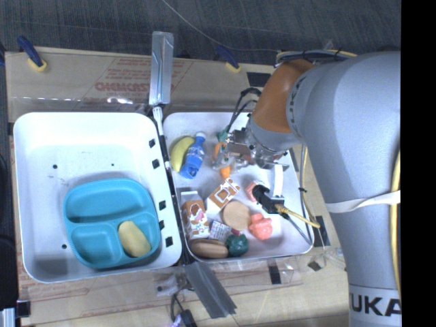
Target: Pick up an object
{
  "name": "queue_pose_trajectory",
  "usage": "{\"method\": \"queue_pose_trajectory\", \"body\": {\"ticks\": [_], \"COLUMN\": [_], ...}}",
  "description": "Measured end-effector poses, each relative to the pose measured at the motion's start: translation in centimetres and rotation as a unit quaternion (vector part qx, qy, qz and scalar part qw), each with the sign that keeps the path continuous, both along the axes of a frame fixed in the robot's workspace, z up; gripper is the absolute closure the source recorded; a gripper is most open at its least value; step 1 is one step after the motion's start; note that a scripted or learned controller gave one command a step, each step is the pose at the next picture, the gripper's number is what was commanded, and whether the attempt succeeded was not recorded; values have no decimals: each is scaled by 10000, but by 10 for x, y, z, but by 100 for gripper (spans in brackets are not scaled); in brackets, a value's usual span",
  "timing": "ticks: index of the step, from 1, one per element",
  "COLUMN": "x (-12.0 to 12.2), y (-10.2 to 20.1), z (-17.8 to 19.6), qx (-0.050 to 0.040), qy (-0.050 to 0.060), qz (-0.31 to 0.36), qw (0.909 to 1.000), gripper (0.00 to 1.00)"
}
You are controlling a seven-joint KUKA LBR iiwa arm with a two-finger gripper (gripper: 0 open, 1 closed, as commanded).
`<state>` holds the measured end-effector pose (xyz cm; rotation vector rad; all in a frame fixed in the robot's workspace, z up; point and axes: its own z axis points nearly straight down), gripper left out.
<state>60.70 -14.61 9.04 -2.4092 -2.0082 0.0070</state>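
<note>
Gripper [235,148]: low in right bin [300,240], mostly hidden under the arm's wrist; grip state cannot be told.
Orange object [224,172]: partly covered, just beside the gripper.
Blue bottle [194,158]: near, left.

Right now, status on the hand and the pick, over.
Hand low over the right bin, near the blue bottle and banana. Grasp not confirmed. Toys packed tight around it. Left bin's blue tray untouched.
</note>
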Motion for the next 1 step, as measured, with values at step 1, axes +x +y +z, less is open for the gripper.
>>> {"method": "queue_pose_trajectory", "body": {"ticks": [1], "x": [-3], "y": [90], "z": [116], "qx": [10], "qy": [-74], "qz": [-233], "qw": [9997], "gripper": [100]}}
